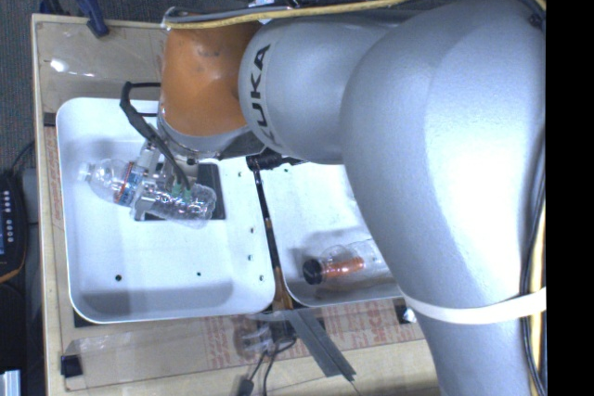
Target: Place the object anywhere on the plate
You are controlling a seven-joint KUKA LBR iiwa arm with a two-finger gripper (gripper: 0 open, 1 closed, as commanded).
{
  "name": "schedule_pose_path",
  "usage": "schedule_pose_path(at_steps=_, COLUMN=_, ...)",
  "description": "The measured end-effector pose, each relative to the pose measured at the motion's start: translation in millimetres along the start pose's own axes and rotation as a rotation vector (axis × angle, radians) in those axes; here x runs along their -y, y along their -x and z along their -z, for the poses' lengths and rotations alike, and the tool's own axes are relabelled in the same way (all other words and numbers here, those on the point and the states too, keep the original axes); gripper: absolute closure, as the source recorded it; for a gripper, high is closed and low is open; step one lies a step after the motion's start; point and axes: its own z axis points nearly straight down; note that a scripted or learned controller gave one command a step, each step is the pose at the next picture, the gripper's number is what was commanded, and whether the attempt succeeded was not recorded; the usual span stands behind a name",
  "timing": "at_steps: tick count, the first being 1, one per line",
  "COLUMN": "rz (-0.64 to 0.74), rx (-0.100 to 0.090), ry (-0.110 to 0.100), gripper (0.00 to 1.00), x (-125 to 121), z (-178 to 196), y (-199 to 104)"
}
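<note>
2 bins sit side by side on the bench [56, 60]. In the left bin [139, 283], a plastic bottle [139, 185] lies on its side toward the far half, with the gripper [172, 176] over it. In the right bin [306, 292], another bottle [339, 266] lies near the front edge, beside the arm [408, 125].

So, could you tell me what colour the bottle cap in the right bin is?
Black cap, seen in the camera view.

Place: robotics lab
Machine: large grey KUKA arm [408, 134] with orange band
Fixtures: two shallow white plastic bins [139, 283], plywood worktop [102, 42], blue clamp [93, 12], loose cables [264, 364]
</note>
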Motion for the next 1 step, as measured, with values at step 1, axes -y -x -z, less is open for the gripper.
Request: schedule_pose_path(at_steps=1, rz=-0.022, rx=0.004, ry=0.001, gripper=1.00, x=94.5, z=40.2, y=25.6)
